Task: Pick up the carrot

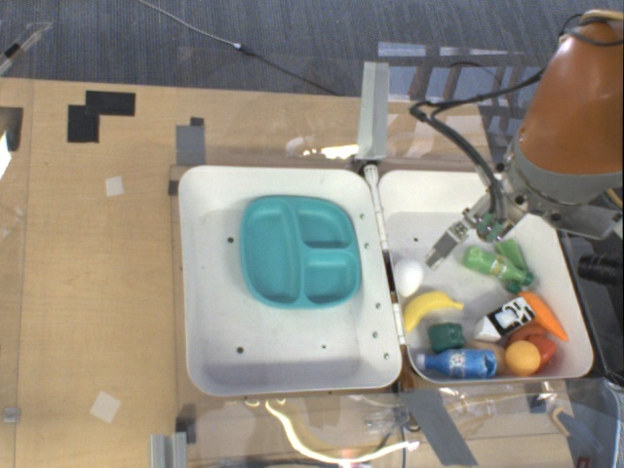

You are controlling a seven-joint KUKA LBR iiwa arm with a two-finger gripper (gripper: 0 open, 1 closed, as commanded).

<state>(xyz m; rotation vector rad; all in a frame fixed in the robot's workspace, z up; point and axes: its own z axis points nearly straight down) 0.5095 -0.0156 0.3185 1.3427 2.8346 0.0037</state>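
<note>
The carrot is an orange tapered toy lying in the right bin, near its front right corner, with the pointed end toward the right wall. My gripper hangs over the middle of that bin, up and to the left of the carrot and clear of it. It is open, with one grey finger splayed toward the lower left and nothing between the fingers. A green toy lies just below the gripper.
Crowded around the carrot are a black-and-white block, an orange ball, a blue bottle, a dark green cup, a yellow banana and a white egg. The left bin holds a teal divided plate.
</note>
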